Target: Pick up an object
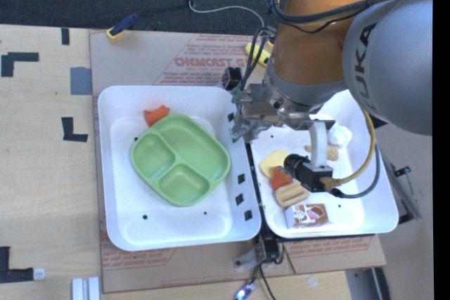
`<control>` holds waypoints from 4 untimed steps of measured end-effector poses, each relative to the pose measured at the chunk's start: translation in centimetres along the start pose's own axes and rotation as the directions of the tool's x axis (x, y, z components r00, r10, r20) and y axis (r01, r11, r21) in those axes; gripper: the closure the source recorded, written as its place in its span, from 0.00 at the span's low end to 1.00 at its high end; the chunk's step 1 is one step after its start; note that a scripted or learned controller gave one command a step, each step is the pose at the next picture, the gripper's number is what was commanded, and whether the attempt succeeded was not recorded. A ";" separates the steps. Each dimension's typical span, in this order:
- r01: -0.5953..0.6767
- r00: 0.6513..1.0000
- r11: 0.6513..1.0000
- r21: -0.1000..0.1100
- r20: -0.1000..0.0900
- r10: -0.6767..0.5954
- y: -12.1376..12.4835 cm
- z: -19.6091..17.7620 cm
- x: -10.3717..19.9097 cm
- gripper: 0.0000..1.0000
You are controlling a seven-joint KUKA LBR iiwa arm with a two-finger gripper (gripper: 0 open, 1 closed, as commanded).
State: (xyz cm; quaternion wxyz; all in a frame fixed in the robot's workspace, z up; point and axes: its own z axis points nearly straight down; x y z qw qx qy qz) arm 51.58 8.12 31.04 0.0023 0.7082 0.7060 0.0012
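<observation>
Camera view, looking down on the bench. Two white bins are seen side by side: the left bin fills the centre-left of the frame, the right bin sits at lower right. A green tray with three compartments is laid flat in the left bin, turned at an angle, and an orange piece is tucked against its upper-left rim, partly covered by it.

The arm is brought in from the right, its orange band bulking large over the upper part of the right bin. The gripper is held low just over the divide between the two bins, near the upper end of that divide. Whether anything is clasped cannot be told; the end of it is dark and crowded by the wrist above.

In the right bin, below the wrist, a small cluster is seen: a yellow piece, a red piece touching it, a tan block just below, and a printed packet nearest the bottom rim. A white lump lies toward the upper right of that bin. A black fitting with a hose is hung beside the cluster.

A yellow-and-blue item is left on the bench at upper left.
</observation>
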 end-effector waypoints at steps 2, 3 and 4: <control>0.007 1.000 1.000 0.011 0.000 -0.007 -0.2 -1.6 0.4 1.00; 0.009 1.000 1.000 0.013 0.000 -0.009 -0.2 -2.5 0.5 1.00; 0.010 1.000 1.000 0.015 0.001 -0.010 -0.2 -3.4 0.5 1.00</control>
